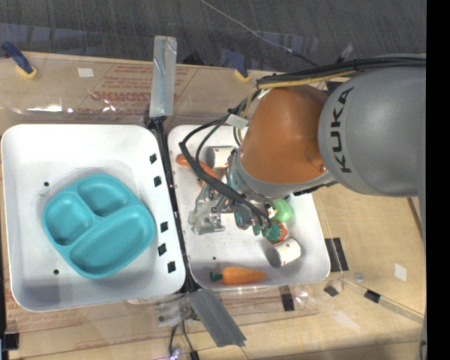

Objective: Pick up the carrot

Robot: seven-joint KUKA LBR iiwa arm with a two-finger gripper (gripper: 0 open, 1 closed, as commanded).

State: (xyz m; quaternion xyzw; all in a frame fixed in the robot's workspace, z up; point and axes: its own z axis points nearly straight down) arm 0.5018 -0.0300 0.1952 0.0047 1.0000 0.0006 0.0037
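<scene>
Carrot (pixel 241 276) lies in the right bin (pixel 315 265); plate (pixel 99 224) in the left bin (pixel 22 156).

The tray (pixel 97 223) in the left bin (pixel 30 148) looks like smooth teal plastic with a soft sheen. Both bins are matt white plastic; the right bin (pixel 307 268) has the carrot (pixel 240 276) lying near its front wall, its orange skin smooth and slightly glossy. Above that bin the arm (pixel 375 133) shows a satin grey shell and a glossy orange band (pixel 285 137). The gripper (pixel 210 214) looks like bare shiny metal. The bench (pixel 375 328) around the bins is pale, matt wood.
</scene>
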